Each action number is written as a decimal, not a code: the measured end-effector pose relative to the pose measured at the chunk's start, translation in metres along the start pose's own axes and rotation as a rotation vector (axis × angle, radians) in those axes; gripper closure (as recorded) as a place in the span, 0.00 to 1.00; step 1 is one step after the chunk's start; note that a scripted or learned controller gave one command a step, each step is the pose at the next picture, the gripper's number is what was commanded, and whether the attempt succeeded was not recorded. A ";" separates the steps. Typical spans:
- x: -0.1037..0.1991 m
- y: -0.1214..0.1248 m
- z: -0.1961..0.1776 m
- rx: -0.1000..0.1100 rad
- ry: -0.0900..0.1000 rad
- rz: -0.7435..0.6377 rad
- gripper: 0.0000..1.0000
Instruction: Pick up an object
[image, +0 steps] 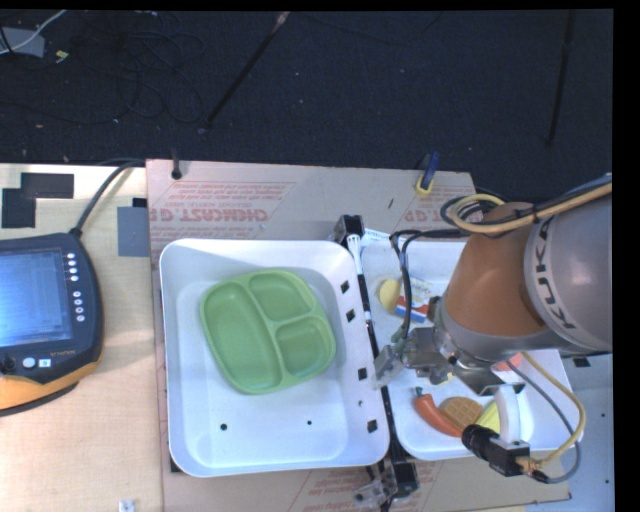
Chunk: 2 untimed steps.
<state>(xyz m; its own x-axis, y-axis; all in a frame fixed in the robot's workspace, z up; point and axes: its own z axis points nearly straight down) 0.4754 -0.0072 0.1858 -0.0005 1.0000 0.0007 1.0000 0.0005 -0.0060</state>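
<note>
The grey gripper (388, 362) hangs over the right white bin (437, 447); an orange carrot-shaped toy (435, 415) lies just beside it, untouched.

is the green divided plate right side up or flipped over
Right side up: the green plate lies flat in the left bin with its three compartments facing up.
</note>
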 end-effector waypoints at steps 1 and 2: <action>-0.070 -0.001 0.000 -0.001 -0.003 0.006 0.00; -0.074 0.028 0.087 -0.004 0.000 0.001 0.00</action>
<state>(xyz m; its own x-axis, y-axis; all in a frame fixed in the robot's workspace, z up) 0.5026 -0.0815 0.0985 0.0003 1.0000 0.0007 1.0000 -0.0003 -0.0024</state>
